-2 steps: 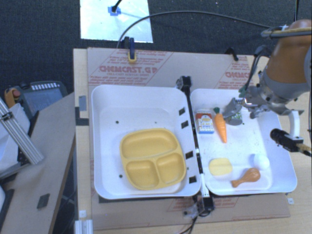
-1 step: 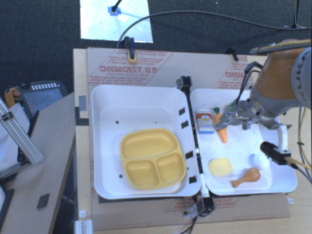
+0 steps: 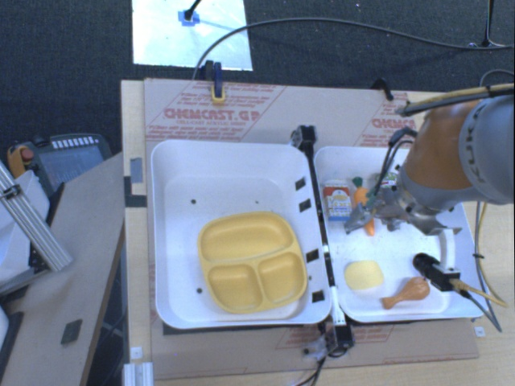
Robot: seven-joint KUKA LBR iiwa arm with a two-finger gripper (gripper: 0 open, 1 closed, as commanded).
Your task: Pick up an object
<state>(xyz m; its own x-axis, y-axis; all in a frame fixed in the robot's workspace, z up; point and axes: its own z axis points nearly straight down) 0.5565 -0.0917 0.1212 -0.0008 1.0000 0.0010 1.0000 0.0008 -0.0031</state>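
My gripper (image 3: 372,218) hangs low over the middle of the right bin (image 3: 459,312), with the grey arm and its orange band coming in from the right. Directly under it lies a small orange carrot (image 3: 364,199) with a green top, partly hidden by the gripper. A small white and red carton (image 3: 338,200) stands just left of the gripper. Nearer the front of this bin lie a pale yellow round piece (image 3: 364,275) and a brown drumstick (image 3: 406,292).
The left bin (image 3: 173,215) holds a yellow divided plate (image 3: 251,260) with three compartments. A black divider strip (image 3: 315,215) runs between the two bins. Both bins rest on a cardboard sheet (image 3: 241,111).
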